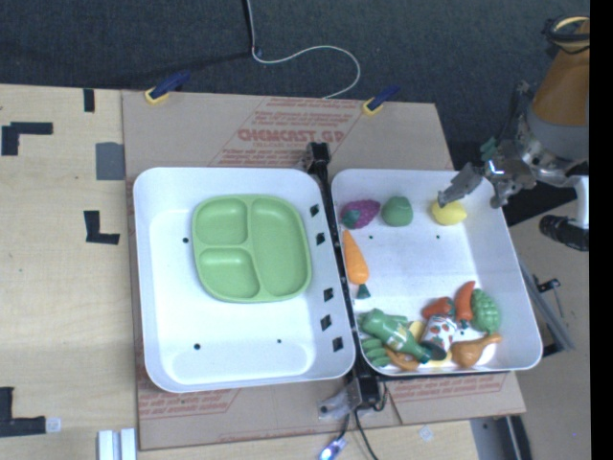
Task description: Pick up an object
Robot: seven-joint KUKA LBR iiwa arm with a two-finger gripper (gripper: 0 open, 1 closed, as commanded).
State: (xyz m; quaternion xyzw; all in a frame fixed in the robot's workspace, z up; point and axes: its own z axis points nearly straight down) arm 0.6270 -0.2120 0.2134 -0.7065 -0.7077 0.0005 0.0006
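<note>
I have the gripper (452,195) poised just over the yellow toy (448,213) in the right bin's (517,286) far corner. Whether it's open or closed, I cannot tell. Next, I judge, comes a straight descent and a firm squeeze.

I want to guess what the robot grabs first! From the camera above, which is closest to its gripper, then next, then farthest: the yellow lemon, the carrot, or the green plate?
Measured from the gripper:
1. Yellow lemon, right beneath it, at the right bin's far edge.
2. Carrot, along the right bin's left wall.
3. Green plate, over in the left bin.
</note>
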